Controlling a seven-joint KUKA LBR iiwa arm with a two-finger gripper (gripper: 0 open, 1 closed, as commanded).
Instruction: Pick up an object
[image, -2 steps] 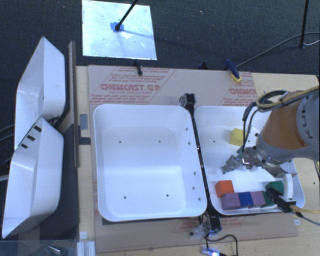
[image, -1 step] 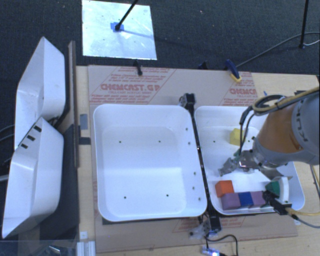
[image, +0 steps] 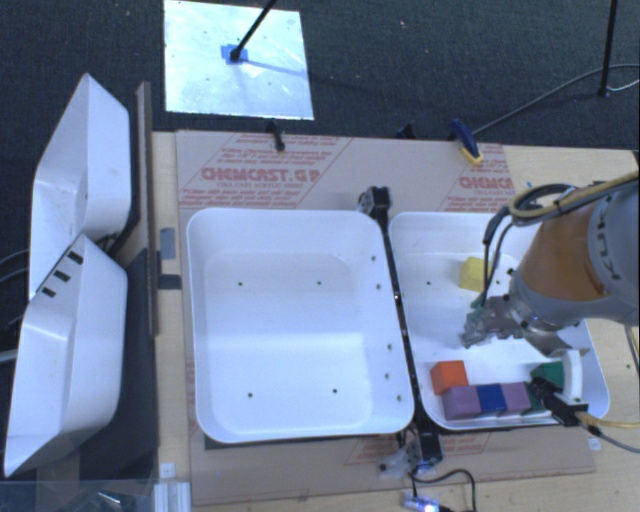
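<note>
The right bin (image: 430, 262) holds a yellow block (image: 474, 273) near its middle. An orange block (image: 449, 376) lies toward the front. Beside it runs a row of purple, blue and purple blocks (image: 488, 400). A green object (image: 549, 376) sits at the front right, partly behind a white piece. My gripper (image: 484, 327) hangs low in the right bin, between the yellow block and the orange block, with nothing visibly between its fingers. The arm's orange band (image: 560, 265) is just above it.
The left bin (image: 290, 320) stands beside the right one, with a black divider clamp (image: 378, 200) between them. Two white bins (image: 70, 300) lean at the far left. A metal plate (image: 238, 60) lies beyond the bench. Cables run at the right.
</note>
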